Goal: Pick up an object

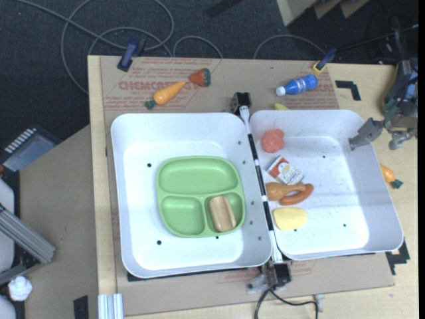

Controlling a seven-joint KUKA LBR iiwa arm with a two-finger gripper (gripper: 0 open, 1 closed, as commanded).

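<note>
The right bin (345, 238) holds a pink-red ball (272, 140), a small red and white carton (285, 172), an orange hot dog (289, 192) and a yellow lump (290, 218), all near its left wall. My gripper (380, 137) hangs over the bin's far right rim, well away from them. It looks open, with one grey finger (364, 135) over the bin's corner and nothing between the two. In the left bin (133, 178) a green divided plate (192, 178) carries a bread roll (222, 212).
Behind the bins on the cardboard lie a toy carrot (169, 92), a red vegetable (199, 78), a blue bottle (297, 85) and a blue clip (129, 53). A small orange piece (388, 175) sits just outside the right bin's right rim. Cables run across the dark floor.
</note>
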